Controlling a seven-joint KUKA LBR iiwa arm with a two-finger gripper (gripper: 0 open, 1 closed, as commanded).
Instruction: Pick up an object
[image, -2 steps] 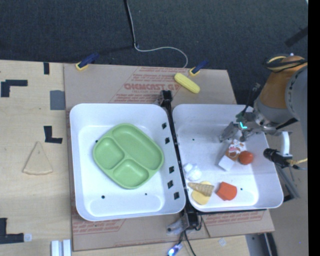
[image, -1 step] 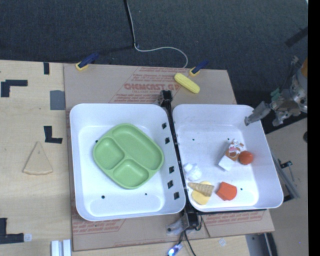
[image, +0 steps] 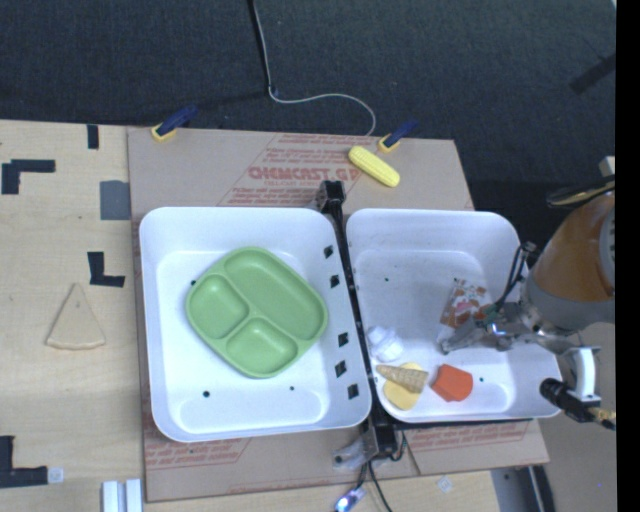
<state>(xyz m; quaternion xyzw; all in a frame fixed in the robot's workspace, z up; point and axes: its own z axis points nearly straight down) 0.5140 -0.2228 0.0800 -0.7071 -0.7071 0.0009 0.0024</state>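
The right bin (image: 430, 225) holds several small things. A red-and-white crumpled packet (image: 463, 303) lies near its middle right. At the front are an orange-red block (image: 453, 383), a tan cone-shaped piece (image: 402, 376) over a yellow piece (image: 400, 396), and a small white object (image: 385, 346). My gripper (image: 462, 340) reaches in low from the right, just below the packet and above the orange-red block. Nothing shows as lifted with it.
A green divided plate (image: 257, 311) lies in the left bin (image: 160, 300). A yellow corn-like toy (image: 374, 166) rests on the cardboard behind the bins, between two blue-yellow clamps (image: 175, 122) (image: 398, 133). A tan triangle (image: 75, 318) lies far left on the bench.
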